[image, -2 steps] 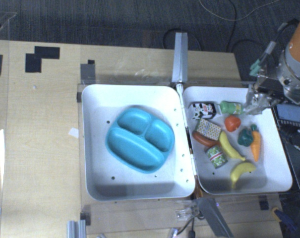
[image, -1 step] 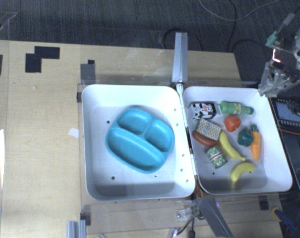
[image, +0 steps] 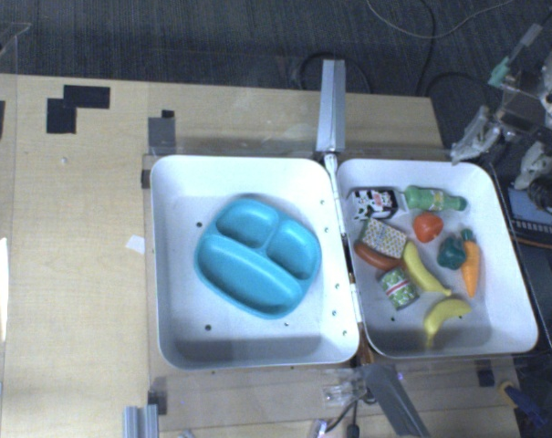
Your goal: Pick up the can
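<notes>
Across the bench (image: pixel 66 245) sit two white bins side by side – the left bin (image: pixel 175 336) carries a blue divided plate (image: pixel 257 254), the right bin (image: pixel 504 318) a crowd of small toy foods. My arm (image: pixel 542 99) hangs off the right bin's far right corner, outside its rim, and my gripper (image: pixel 476 140) is a pale blur there; whether it is parted or clenched I cannot tell, and nothing shows in it.

The can (image: pixel 397 287) lies in the right bin's near left part, well apart from my gripper – down and to the left in the camera view, with most of the other items between us. It is small, green-labelled, and seems tipped over, its long axis slanting from upper left to lower right. A banana (image: pixel 421 270) touches it on the right, a sausage (image: pixel 376 256) lies just beside its far end and a second banana (image: pixel 444 314) sits near. I judge the grasp should close across that slant, along the free sides.
</notes>
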`<state>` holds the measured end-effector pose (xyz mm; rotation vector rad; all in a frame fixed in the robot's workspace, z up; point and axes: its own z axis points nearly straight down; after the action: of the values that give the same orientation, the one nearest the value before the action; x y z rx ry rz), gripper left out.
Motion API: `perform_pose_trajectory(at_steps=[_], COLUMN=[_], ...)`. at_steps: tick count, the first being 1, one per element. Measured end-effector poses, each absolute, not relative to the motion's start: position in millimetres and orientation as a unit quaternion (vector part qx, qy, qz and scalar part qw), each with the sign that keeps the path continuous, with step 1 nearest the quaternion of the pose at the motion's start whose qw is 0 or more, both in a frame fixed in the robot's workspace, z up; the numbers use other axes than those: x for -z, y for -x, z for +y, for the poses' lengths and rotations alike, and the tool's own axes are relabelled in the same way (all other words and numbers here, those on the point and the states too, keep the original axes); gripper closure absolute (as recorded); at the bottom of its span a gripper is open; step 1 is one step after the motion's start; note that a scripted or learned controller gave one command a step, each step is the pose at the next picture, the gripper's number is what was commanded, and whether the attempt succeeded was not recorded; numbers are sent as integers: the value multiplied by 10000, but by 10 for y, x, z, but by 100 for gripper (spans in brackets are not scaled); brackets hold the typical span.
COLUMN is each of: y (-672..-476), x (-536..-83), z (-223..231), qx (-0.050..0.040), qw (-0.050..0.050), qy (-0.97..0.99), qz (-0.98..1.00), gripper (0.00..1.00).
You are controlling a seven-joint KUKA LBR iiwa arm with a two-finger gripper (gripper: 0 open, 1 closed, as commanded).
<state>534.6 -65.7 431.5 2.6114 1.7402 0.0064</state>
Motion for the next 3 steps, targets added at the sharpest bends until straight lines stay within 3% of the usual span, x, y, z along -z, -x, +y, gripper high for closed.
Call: perform_pose_trajectory(at_steps=[1, 2, 3], y=[-4876, -4873, -5256], x=[-3181, -1738, -3102], z=[-1529, -1189, -1365], qx=[-8, -5, -20], qw=[11, -1, 18], qy=[-8543, -8995, -8506], qz=[5199, 4370, 5258], gripper=[0, 0, 0])
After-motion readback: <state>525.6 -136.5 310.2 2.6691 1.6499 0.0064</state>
